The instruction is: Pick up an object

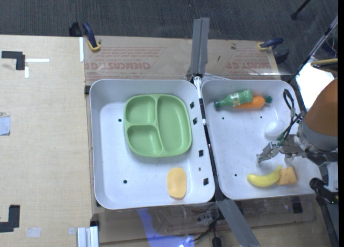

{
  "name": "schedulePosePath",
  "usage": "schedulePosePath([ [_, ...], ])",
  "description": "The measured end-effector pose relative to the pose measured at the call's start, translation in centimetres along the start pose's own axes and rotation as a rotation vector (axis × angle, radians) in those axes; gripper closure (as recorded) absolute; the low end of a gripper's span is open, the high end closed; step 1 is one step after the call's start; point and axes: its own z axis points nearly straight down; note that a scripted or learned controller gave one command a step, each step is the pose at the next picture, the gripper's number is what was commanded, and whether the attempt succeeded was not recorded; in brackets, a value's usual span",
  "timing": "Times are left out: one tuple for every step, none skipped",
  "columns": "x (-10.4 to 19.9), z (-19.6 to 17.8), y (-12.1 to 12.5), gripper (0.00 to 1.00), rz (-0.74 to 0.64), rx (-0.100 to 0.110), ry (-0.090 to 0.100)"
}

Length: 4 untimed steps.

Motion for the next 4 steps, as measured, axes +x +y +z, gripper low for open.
schedulePosePath([
  [8.9,0.0,0.4,0.0,-0.322,0.0,-0.001],
  [8.3,0.0,-1.6,0.0,-0.783,-0.001,0.0],
  [8.2,-0.6,-1.5,1.0,-0.779,0.001,0.001],
  [13.5,-10.0,-1.0,1.0,-0.472,-0.001,-0.003],
])
